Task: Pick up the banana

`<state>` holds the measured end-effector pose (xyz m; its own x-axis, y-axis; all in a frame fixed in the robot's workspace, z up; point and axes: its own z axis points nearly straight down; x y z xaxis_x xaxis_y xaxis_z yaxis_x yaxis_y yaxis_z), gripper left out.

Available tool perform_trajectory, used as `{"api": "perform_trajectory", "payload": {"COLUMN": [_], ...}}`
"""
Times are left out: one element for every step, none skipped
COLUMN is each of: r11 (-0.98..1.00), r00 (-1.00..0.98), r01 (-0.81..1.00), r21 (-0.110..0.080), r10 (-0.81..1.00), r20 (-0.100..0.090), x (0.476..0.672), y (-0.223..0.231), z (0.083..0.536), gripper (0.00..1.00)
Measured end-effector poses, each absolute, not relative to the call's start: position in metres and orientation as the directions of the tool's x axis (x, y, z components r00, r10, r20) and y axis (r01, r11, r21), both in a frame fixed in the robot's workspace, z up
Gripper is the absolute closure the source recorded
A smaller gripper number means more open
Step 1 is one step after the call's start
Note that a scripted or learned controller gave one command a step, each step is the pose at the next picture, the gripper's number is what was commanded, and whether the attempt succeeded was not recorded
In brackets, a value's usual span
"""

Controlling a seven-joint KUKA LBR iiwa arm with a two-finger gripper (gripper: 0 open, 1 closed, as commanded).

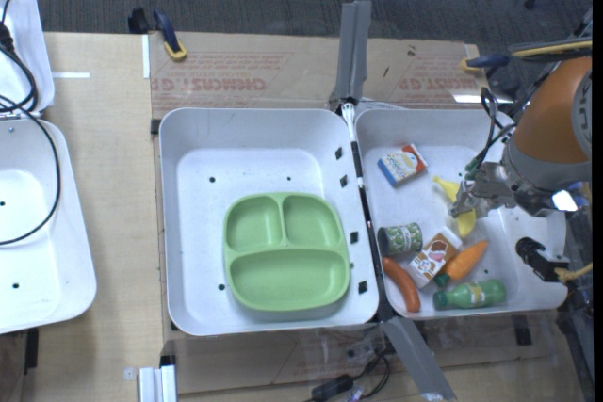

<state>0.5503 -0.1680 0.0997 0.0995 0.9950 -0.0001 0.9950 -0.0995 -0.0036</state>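
The yellow banana lies in the right bin, towards its right side. One yellow end pokes out at the upper left and a broader yellow part shows lower down. My gripper is low over the banana's middle and hides it. Above it rise the grey wrist and the orange band. The view does not show whether the banana is gripped.
Around the banana lie a blue and red carton, a green can, a red and white packet, a carrot, a green bottle and a red-orange sausage shape. The left bin holds a green divided plate.
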Motion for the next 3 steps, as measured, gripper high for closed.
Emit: {"api": "perform_trajectory", "payload": {"r11": [-0.254, -0.254, -0.106], "r00": [0.254, 0.254, 0.106], "r01": [0.967, 0.967, 0.994], "r21": [-0.002, -0.002, -0.002], "r10": [0.967, 0.967, 0.994], "r20": [-0.002, -0.002, -0.001], "x": [0.571, 0.571, 0.564], "y": [-0.122, -0.122, -0.169], "z": [0.205, 0.204, 0.091], "gripper": [1.00, 0.00, 0.00]}}
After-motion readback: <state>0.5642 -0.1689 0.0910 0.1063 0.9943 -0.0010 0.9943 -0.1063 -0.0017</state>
